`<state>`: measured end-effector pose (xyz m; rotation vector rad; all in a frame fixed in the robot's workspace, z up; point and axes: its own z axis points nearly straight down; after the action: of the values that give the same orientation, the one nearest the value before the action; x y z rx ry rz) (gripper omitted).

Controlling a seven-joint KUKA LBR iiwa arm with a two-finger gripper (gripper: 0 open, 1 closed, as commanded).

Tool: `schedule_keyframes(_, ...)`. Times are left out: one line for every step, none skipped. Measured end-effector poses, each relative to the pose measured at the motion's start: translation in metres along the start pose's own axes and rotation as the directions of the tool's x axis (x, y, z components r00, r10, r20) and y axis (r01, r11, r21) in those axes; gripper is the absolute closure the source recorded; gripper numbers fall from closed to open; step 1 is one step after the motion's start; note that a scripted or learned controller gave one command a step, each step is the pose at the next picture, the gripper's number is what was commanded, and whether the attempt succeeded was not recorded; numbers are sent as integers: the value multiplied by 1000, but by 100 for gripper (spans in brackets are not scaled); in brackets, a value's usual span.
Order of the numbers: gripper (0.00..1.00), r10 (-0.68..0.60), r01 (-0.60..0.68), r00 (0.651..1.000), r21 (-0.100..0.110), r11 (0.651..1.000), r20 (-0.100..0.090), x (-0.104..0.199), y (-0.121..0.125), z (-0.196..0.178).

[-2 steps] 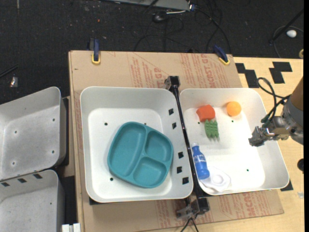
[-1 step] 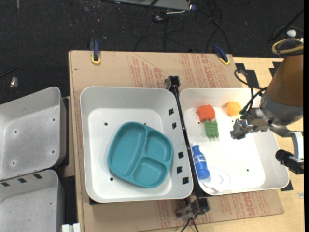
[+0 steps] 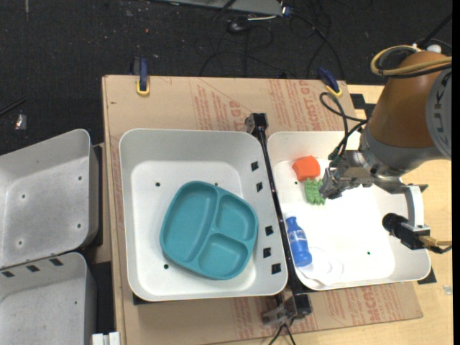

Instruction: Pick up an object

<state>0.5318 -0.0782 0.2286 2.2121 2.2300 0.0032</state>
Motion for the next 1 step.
schedule_keyframes(100, 0, 0, 1000, -1, 1000, 0, 57, 21, -5)
